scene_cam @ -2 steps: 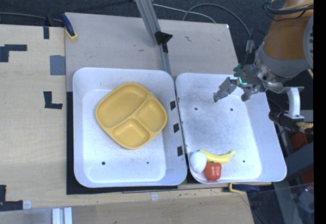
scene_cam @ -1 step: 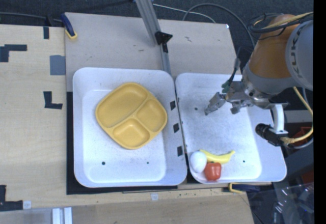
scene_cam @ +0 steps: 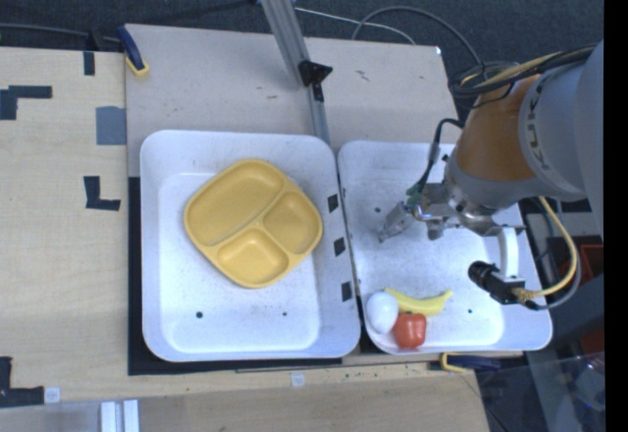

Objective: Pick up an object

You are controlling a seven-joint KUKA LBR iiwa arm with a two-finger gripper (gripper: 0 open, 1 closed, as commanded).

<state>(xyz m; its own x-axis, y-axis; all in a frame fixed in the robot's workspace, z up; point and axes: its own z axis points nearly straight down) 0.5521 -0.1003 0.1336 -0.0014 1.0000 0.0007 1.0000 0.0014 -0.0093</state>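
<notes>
The bench [scene_cam: 245,67] was found to carry two shallow white bins side by side. The left bin [scene_cam: 167,322] was occupied by a yellow divided plate [scene_cam: 253,222] with three compartments, laid flat near the bin's middle. The right bin [scene_cam: 373,175] was entered from the right by the grey arm [scene_cam: 549,140], whose orange band [scene_cam: 491,140] was seen above the wrist. The gripper [scene_cam: 410,219] was positioned over the middle of the right bin, its fingers spread apart and nothing held between them. Three small objects were recorded in the near left corner of the right bin, well apart from the gripper: a yellow banana [scene_cam: 424,301], a white egg-shaped object [scene_cam: 381,311] just beside it, and a red pepper-like object [scene_cam: 411,330] touching both. Bare bin floor lay between the gripper and this cluster. A slanted metal rail [scene_cam: 280,8] was noted above the bins, ending at the wall between them.
</notes>
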